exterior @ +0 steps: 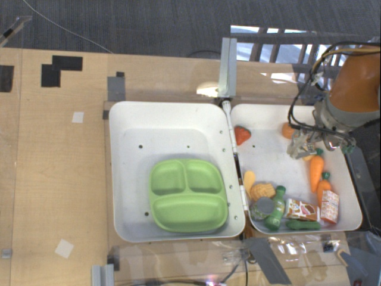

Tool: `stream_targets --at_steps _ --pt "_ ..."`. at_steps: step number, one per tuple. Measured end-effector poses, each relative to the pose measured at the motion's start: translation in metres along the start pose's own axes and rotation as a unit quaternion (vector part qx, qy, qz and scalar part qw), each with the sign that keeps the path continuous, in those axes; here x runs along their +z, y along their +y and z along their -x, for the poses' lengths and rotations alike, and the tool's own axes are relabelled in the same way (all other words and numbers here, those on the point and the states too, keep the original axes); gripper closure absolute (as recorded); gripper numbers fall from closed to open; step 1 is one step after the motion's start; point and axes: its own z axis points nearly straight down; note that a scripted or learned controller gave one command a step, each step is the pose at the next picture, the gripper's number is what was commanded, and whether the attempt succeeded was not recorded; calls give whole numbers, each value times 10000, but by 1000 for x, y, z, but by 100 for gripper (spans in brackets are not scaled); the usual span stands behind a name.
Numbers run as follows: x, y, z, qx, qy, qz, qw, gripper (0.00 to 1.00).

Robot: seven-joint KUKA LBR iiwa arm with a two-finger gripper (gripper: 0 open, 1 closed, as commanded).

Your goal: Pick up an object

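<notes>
The arm (357, 88) reaches in from the right and its pincer (303, 146) hangs low over the upper part of the right bin (268, 159); whether it is wide or narrow cannot be told, and nothing shows held in it. Just beside it lie a small orange piece (288, 130) near the bin's back wall and a carrot (316, 173) running down the right side, with a yellow bit (309, 157) at the carrot's top. A red piece (242, 135) sits by the divider, well apart from the pincer. Along the bin's near edge the rest crowd together — a yellow item (249, 179), a cookie-like lump (261, 190), a green bottle (276, 208), a printed packet (300, 210), a green pod (302, 224) and a red-and-white carton (329, 206). The left bin (137, 124) holds a green tray (189, 194) with three compartments, set toward its near side. Both bins rest on the wooden surface (53, 177).
</notes>
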Motion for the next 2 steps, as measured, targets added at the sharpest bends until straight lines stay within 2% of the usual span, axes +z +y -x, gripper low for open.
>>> stream_targets --at_steps 1,2 --pt "24 53 -5 -4082 -63 -51 9128 100" --pt "-105 73 63 -4126 -113 -77 9108 100"
